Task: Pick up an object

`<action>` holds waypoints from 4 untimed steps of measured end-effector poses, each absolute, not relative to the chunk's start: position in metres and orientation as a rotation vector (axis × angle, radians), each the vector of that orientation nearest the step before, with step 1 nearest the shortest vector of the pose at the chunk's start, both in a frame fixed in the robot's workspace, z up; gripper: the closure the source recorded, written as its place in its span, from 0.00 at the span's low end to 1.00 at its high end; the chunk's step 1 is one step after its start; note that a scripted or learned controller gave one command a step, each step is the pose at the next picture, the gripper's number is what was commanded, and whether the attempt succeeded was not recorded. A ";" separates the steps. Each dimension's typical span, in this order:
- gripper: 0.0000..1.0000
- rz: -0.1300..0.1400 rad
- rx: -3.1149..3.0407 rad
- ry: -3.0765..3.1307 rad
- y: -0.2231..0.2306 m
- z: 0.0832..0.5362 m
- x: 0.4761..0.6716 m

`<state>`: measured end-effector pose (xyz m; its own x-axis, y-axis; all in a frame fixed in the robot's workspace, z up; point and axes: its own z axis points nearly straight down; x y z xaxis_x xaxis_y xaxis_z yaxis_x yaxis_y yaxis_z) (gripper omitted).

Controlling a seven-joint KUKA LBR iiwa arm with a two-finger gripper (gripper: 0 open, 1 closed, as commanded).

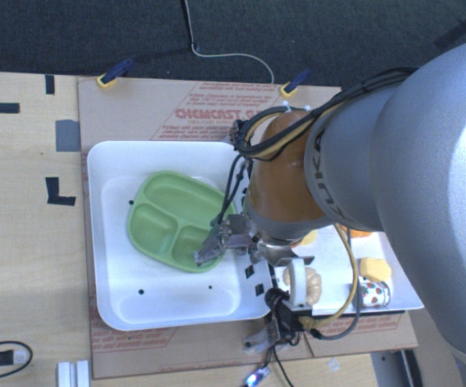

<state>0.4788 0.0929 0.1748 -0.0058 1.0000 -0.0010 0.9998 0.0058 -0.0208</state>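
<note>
The gripper (210, 250) is seen at the near right edge of the green tray (172, 216) in the left bin (104, 216); whether it is open or closed cannot be told. Past the arm, small yellow and orange objects are glimpsed in the right bin (402, 297).

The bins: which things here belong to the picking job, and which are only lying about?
Job:
hand, at the edge of the tray
green tray, in the left bin

Lying about:
yellow block, right bin
spotted can, right bin
beige item, right bin
clamps, cardboard
</note>
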 end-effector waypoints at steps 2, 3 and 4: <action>1.00 -0.005 -2.220 -2.226 0.093 0.272 0.484; 1.00 -0.014 -2.223 -2.230 0.093 0.404 0.486; 1.00 0.009 -2.210 -2.228 0.155 0.371 0.483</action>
